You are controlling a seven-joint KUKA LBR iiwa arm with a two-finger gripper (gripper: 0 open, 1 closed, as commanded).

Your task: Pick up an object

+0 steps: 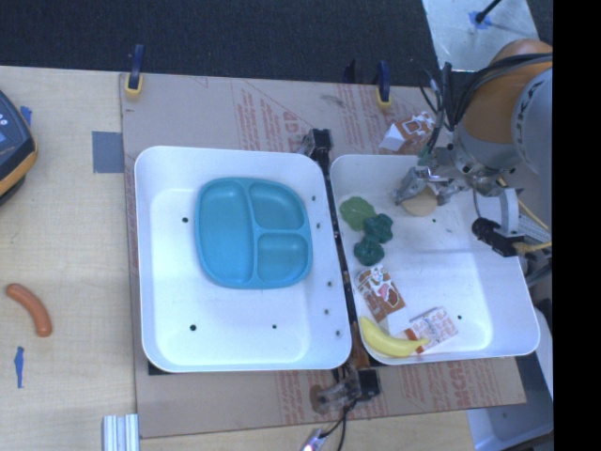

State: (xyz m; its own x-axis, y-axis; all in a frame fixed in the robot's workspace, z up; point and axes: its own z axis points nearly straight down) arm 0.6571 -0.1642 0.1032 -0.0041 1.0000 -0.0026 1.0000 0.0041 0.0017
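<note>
My gripper hangs low over the far part of the right bin, right above a small beige round object that it seems to touch. Also in this bin are a light green piece, two dark green broccoli-like pieces, a red-and-white packet, a banana and a second packet near the front wall. The grey arm with its orange band comes in from the right.
The left bin holds a blue divided plate. A snack packet lies on the cardboard behind the right bin. On the bench at left lie a sausage and a dark device. Clamps pin the cardboard.
</note>
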